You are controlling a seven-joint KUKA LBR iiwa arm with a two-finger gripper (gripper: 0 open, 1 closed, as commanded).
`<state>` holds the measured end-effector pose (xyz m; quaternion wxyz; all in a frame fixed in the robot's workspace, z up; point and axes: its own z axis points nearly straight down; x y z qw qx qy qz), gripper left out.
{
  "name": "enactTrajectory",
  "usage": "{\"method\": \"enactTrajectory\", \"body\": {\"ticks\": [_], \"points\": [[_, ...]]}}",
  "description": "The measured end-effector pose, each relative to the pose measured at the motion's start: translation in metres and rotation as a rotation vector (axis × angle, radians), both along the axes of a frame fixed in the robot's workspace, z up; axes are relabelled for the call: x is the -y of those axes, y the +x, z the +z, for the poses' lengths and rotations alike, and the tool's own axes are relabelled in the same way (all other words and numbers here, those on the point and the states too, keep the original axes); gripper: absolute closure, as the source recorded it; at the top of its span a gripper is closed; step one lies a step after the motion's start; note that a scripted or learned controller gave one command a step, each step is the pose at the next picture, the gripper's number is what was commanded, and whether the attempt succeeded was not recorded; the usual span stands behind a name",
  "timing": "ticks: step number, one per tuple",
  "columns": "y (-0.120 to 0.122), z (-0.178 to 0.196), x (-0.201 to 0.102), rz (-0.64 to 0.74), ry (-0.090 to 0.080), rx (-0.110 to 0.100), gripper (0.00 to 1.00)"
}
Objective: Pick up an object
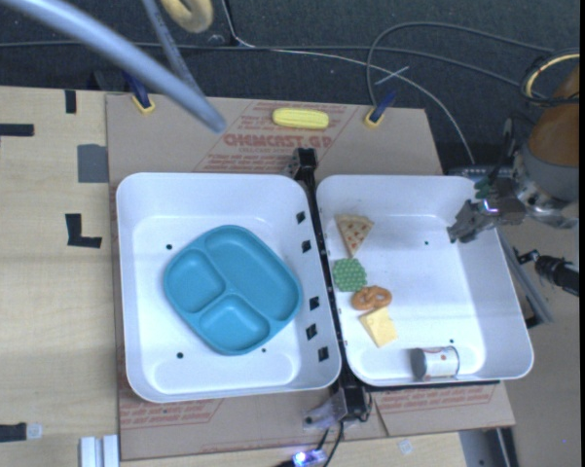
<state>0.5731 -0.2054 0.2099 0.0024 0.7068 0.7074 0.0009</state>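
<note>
Gripper [464, 225]: at the right bin's [487, 290] far right rim, fingers' state unclear.
Target direction: food pieces, nearest the pretzel [371, 298], lie leftward across the bin.

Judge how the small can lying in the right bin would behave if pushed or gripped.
The can lies on its side, so a push would likely roll it. It looks rigid and smooth, perhaps slippery. The near bin wall would probably stop it.

Right bin [487, 290] – cracker [354, 232], green piece [348, 274], pretzel [371, 298], cheese [378, 328], can [435, 362].
</note>
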Motion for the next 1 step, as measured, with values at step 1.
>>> {"method": "enactTrajectory", "body": {"ticks": [1], "points": [[-0.0033,0.0609,0.0062,0.0,0.0,0.0,1.0]]}}
